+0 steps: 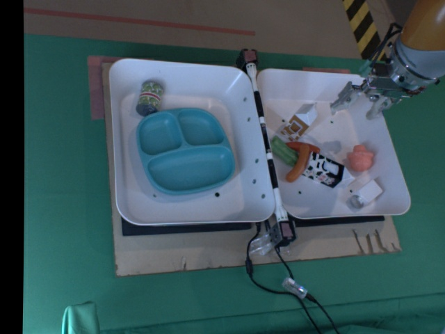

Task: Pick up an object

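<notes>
End effector [361, 101] of bare metal, fingers spread, above glossy white right bin [393, 176].

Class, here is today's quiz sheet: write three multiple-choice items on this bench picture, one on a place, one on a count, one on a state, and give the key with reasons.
1. Where does the small can lie?
A. In the left bin, beyond the blue plate
B. In the right bin
C. On the green cloth

2. How many compartments has the blue plate?
A. Two
B. Three
C. Five

3. How do the gripper's fingers stand?
A. Shut on the orange carrot
B. Shut on the can
C. Open, with nothing between them

Key:
1 A, as the can rests in the left bin by the plate's far corner.
2 B, as two small sections and one long one show.
3 C, as the fingers spread above the right bin, apart from the carrot.
</notes>
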Available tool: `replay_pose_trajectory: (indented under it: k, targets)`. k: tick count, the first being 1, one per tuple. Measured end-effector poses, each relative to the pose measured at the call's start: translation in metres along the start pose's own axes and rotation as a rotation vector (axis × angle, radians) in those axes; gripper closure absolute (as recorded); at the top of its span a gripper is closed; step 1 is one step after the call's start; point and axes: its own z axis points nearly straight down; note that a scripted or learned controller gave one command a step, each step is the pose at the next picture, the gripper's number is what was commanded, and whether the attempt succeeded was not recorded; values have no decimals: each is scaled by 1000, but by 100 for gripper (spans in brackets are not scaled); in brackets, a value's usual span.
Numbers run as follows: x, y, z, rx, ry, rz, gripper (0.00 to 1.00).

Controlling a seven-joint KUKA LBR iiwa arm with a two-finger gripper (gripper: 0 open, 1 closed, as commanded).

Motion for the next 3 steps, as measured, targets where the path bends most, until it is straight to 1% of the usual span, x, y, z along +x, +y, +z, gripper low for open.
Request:
replay_pose_trajectory:
  k: [1,2,3]
  targets:
    - [63,7,78,0,0,-1,0]
    - [48,-20,104,-5,-1,-1,0]
    - [45,-18,93,-9,-4,3,100]
